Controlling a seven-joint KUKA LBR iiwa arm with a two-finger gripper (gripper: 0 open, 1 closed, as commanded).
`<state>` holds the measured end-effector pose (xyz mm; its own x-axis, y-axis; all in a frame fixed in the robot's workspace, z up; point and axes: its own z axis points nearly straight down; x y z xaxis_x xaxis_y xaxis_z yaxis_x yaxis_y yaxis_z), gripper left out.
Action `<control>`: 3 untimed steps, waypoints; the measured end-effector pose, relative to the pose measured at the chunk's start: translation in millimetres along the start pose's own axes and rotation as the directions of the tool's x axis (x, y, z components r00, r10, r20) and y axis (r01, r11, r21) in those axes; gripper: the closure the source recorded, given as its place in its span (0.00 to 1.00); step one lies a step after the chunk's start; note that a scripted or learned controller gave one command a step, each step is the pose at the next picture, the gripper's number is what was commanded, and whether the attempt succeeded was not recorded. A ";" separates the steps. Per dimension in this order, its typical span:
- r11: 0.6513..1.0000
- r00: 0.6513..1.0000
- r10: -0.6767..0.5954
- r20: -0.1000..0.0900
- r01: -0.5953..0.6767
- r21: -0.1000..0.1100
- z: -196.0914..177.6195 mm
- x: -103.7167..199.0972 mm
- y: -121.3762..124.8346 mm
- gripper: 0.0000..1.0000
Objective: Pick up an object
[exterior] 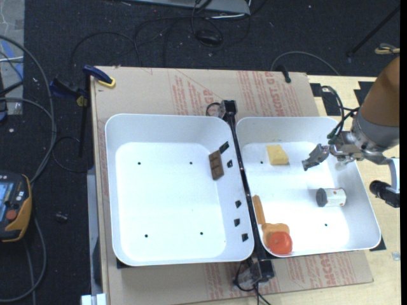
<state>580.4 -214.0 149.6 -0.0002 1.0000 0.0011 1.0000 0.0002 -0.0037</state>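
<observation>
My gripper (315, 157) hangs over the upper right part of the right bin (356, 234), reaching in from the right. A yellow block (276, 155) lies to its left, apart from it. Below the gripper, a short white cylinder with a grey cap (331, 197) lies on its side. At the bin's lower left corner rests a red ball on an orange piece with a long handle (275, 236). Nothing shows in the gripper's hold.
In the left bin (127, 189), a brown ridged block (217, 165) and a small dark piece (224, 148) lie against the right wall. A black divider (236, 170) runs between the bins. Cables and a blue-yellow clamp (98, 76) lie beyond the bench.
</observation>
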 end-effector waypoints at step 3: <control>1.000 1.000 0.000 0.001 0.000 -0.004 -57.2 4.6 1.5 1.00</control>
<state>582.1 -209.5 206.9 -0.0003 1.0000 0.0001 1.0000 0.0003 0.0004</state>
